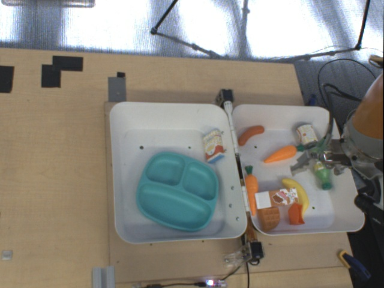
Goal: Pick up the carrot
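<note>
Two orange carrots lie in the right bin [345,221]. One carrot [280,155] lies slantwise near the bin's middle, its green end pointing right. The other carrot [251,192] lies along the left wall with its green top pointing away from me. My gripper [308,159] reaches in from the right and hovers just to the right of the slanted carrot's green end, close to it. No object can be seen held in it.
The right bin also holds a sausage [251,134], a small cup [306,133], a banana [298,194], a green item [324,177], a bread piece [269,218] and a red item [296,213]. In the left bin [123,161] are a teal divided plate [177,190] and a small carton [213,144].
</note>
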Robot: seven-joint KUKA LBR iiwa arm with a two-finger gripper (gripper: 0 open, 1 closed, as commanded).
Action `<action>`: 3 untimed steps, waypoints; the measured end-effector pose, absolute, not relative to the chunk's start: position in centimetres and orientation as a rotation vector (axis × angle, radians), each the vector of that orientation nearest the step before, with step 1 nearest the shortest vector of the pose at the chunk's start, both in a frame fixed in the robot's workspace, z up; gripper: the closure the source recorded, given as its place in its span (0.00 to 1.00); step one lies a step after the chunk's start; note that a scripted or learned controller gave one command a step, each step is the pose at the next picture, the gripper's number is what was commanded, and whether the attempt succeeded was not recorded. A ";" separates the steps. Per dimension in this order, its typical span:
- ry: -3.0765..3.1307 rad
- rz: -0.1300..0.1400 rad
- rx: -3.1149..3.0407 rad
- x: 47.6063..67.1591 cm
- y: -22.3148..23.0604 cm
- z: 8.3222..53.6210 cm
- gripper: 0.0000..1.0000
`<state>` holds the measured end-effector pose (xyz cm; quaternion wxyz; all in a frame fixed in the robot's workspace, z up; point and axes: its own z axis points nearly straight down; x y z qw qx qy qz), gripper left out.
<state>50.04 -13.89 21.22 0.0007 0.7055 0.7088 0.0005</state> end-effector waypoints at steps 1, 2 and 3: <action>2.301 0.000 2.140 59.1 -13.2 10.5 0.00; 2.355 0.003 2.076 59.8 -12.4 8.6 0.00; 2.353 0.010 2.072 60.0 -12.3 9.8 1.00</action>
